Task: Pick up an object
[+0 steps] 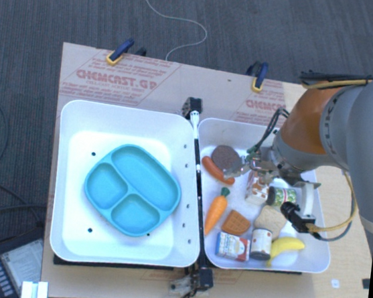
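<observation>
One arm (324, 128) over crowded right bin (317, 262)

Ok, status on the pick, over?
Tool low in the right bin, over the small carton; nothing visibly held. Hot dog, brown disc and jar crowd close. Blue divided plate alone in the left bin.

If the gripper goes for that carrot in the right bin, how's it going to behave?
The carrot looks like a rigid toy, so it is probably stiff and light. Its tapered, rounded body may slip out of the fingers or roll if nudged sideways. It lies close to the bin wall and the cracker, which could crowd a grasp.
</observation>
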You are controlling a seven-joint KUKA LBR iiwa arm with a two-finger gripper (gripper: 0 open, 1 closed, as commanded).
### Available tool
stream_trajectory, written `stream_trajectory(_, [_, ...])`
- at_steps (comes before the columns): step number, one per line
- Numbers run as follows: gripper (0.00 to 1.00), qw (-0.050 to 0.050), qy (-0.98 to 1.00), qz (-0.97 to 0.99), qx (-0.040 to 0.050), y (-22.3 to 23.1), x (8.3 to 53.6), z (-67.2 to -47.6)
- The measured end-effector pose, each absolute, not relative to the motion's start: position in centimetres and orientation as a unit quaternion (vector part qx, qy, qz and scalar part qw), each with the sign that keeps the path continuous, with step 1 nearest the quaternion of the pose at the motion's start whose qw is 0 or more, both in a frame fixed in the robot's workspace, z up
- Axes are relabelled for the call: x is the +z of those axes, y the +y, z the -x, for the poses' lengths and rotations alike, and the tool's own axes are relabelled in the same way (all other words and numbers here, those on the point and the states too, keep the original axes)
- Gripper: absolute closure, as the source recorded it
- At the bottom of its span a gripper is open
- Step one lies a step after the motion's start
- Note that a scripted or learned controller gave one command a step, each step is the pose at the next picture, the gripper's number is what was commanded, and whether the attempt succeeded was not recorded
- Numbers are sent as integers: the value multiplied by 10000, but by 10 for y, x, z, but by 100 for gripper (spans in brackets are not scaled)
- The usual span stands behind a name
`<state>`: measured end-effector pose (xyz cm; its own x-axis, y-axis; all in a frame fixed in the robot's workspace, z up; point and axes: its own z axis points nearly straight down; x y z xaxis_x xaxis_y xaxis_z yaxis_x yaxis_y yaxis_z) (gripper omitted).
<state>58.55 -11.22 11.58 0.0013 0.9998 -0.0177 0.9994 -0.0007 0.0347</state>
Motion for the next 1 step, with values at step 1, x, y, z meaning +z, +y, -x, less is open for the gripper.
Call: stream_trajectory(1, [100, 200, 7064, -7075, 64, -113, 127, -586])
